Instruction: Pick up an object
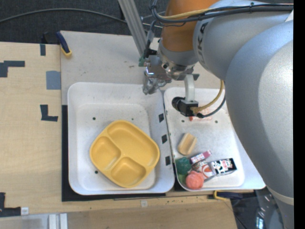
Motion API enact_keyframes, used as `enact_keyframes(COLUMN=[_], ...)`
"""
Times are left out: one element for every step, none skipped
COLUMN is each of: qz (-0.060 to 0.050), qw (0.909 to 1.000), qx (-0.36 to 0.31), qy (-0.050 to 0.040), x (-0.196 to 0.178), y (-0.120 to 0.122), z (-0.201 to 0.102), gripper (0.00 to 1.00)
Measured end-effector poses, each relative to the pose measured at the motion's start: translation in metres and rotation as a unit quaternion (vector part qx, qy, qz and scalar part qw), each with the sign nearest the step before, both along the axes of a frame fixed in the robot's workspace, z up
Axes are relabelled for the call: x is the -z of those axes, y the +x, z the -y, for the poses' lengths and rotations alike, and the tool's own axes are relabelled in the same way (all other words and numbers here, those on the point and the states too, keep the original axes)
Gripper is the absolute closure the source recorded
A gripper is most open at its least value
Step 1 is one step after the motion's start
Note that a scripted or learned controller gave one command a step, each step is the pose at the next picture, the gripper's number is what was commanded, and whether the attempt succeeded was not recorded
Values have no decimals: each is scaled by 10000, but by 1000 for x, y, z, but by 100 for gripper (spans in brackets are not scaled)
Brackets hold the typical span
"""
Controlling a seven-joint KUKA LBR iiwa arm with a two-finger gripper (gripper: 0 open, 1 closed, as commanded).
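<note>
Claw (pixel 151 86) sits at the far edge of the left bin (pixel 76 128), close to the ridge where the two bins meet. It hangs under the orange band of the arm (pixel 248 56). Finger spacing: cannot tell, the tips are small and dark against the bin rim. Nothing visible between them.

Just right of the claw, a white bracket with a black cylinder (pixel 185 104) hangs over the far left corner of the right bin (pixel 228 132); a yellowish cable loops off it.

Left bin: one yellow compartment tray (pixel 125 152), three sections, lying flat and turned at an angle, towards the bin's near right corner. Well apart from the claw.

Right bin, near half, along its left side:
- tan block (pixel 187 143), nearest the middle of the bin, apart from the rest;
- green item (pixel 182 165) at the left wall;
- pink-red round item (pixel 194 180) at the near edge, touching the green one;
- small red and white packet (pixel 200 157) just beyond those;
- black, white and red carton (pixel 219 166), lying flat, next to the packet.

All right-bin items lie well apart from the claw.

Surface (pixel 95 56): a blue and yellow clamp (pixel 63 44) at its far left corner.
</note>
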State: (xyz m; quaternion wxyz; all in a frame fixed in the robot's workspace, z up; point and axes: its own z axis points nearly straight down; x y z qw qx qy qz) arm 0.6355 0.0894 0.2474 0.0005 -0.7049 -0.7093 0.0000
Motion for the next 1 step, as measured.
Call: enact_keyframes(qz=[-3], qw=[10000], qx=[20], qy=[-13], x=[0], y=[0], z=[3], gripper=[0])
